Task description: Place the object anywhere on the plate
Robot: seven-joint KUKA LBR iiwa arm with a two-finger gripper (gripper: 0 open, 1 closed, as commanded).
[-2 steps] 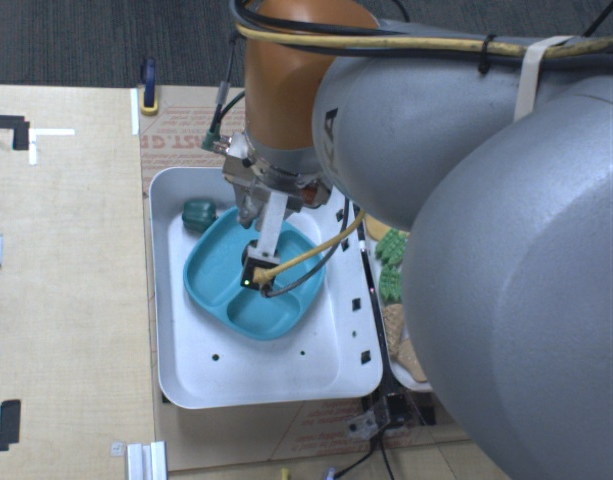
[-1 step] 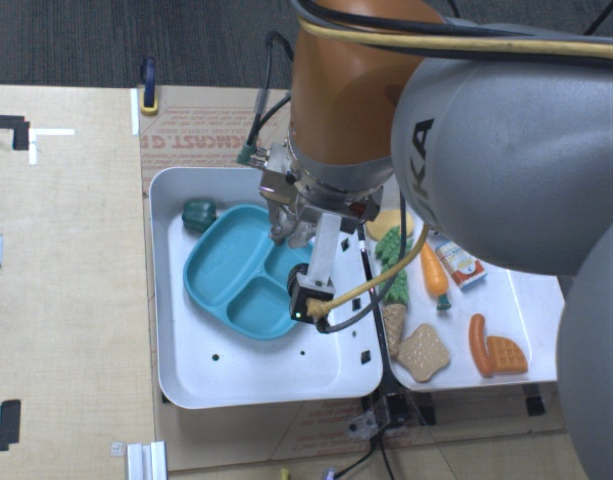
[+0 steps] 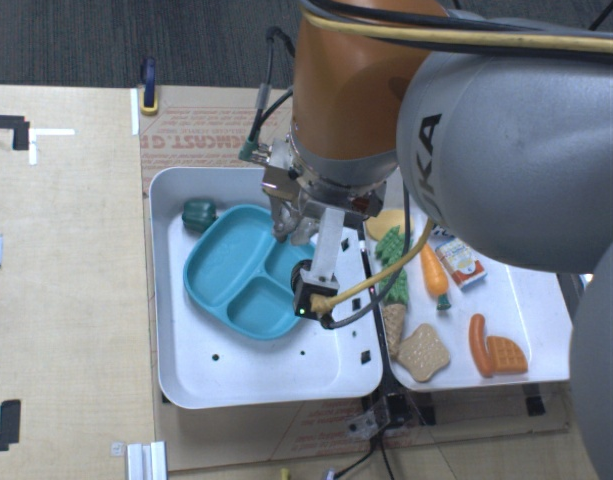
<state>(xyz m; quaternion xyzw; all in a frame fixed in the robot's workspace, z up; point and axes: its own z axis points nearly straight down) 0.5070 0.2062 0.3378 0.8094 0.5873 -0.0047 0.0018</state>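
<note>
While the grey arm [image 3: 506, 138] is reaching in from the right w/ its orange band over the bins' far edges, the gripper [image 3: 291, 226] is hanging above the left bin [image 3: 246, 373], over the far-right rim of the blue plate [image 3: 221, 258]. Whether the claw is wide, narrow or holding sth can't be told, as the wrist is covering most of it from this angle.

The plate, a divided one, is lying flat in the middle of the left bin, a bit toward its far edge. Which item counts as the task's object isn't certain. The one sharing that bin w/ the plate is a small dark-green thing [image 3: 199, 214]. It's sitting in the bin's far-left corner on the white floor, just beside the plate's far-left rim and off the plate. Whether the two are touching is unclear.

In the right bin [image 3: 546, 308] toy foods are lying in a loose group:
- Along its left edge, far to near, are a yellow piece [image 3: 386, 224], a green leafy piece [image 3: 392, 263], a pale speckled piece [image 3: 394, 320] and a bread slice [image 3: 423, 353] by the near-left corner.
- An orange carrot [image 3: 436, 276] is lying just right of the leafy piece, w/ a small printed packet [image 3: 459, 263] beside it.
- Toward the near edge a red-orange sausage [image 3: 476, 333] is lying next to a waffle [image 3: 506, 355], approx touching.

Both bins are resting on the pale bench [image 3: 66, 268].
</note>
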